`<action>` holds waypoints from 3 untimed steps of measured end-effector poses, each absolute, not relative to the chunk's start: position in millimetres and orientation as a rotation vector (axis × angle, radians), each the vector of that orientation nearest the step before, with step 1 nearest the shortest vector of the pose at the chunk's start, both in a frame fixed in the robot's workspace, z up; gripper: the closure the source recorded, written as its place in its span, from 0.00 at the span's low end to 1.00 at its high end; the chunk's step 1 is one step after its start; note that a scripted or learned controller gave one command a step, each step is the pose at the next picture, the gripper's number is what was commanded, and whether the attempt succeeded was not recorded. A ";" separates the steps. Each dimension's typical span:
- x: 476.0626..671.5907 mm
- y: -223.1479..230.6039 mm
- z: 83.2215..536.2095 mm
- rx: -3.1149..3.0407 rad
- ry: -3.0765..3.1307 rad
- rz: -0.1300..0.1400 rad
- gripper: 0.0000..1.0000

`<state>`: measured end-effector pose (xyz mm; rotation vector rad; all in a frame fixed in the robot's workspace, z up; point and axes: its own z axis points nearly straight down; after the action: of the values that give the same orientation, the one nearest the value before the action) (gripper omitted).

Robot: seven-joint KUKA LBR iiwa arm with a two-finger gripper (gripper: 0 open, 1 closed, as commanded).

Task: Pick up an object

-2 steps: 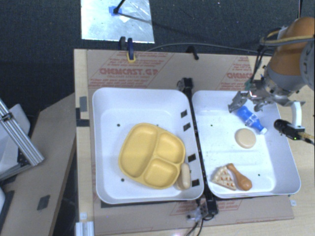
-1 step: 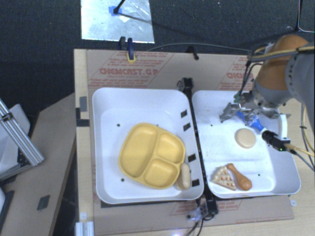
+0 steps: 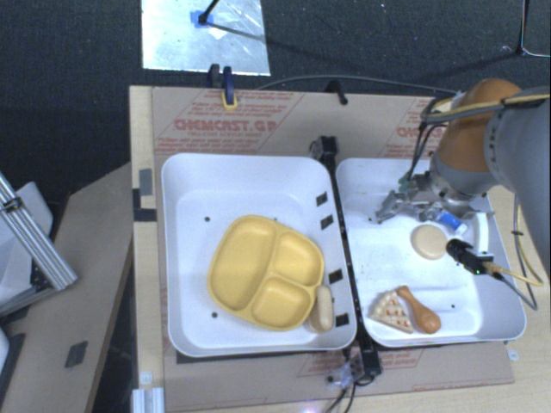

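Pincer seemingly hovers near drumstick, whose handle points up-left.

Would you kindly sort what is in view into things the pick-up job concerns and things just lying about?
Job:
two-finger gripper
round beige disc
brown toy drumstick
waffle-patterned toy wedge
yellow divided plastic tray
small beige oblong piece

Lying about:
yellow-handled clamp
silver foil sheet

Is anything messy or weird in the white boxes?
Nothing looks spilled or broken. The yellow divided tray sits crooked in the left bin, turned at an angle to its walls, with a small beige piece touching its lower right corner. In the right bin, the waffle slice and drumstick lie touching.
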<state>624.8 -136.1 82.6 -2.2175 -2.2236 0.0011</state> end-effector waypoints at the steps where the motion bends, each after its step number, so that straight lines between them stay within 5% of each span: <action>1: 626.6 -136.6 96.3 -2.220 -2.228 -0.004 1.00; 3: 628.1 -135.1 205.7 -2.220 -2.231 -0.006 1.00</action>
<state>628.1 -135.1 205.7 -2.2198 -2.2308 -0.0062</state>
